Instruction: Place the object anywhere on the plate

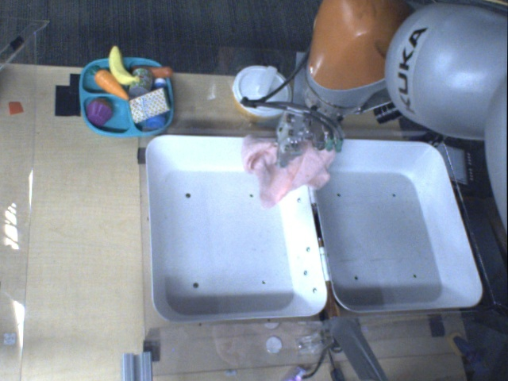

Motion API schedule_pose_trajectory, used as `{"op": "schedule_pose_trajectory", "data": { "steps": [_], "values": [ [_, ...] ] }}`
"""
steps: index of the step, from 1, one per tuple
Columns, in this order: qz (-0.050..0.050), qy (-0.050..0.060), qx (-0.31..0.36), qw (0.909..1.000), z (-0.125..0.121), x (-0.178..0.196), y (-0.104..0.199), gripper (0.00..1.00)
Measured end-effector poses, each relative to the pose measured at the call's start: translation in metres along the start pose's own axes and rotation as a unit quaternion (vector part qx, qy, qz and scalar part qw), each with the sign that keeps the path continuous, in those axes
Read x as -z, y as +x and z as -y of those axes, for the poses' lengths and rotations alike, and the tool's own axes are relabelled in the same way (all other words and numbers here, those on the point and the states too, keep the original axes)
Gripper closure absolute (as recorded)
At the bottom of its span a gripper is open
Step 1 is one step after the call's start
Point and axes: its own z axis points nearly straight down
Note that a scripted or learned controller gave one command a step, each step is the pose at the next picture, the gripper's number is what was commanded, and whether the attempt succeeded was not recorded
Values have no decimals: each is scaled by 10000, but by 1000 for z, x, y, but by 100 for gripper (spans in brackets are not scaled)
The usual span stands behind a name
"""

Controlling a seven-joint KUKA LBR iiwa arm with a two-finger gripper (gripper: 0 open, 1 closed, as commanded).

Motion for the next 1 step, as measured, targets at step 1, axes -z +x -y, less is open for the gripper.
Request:
{"op": "schedule_pose_trajectory", "data": {
  "steps": [1],
  "values": [
    [1,0,-2,10000,0,0,0,0]
  ]
}}
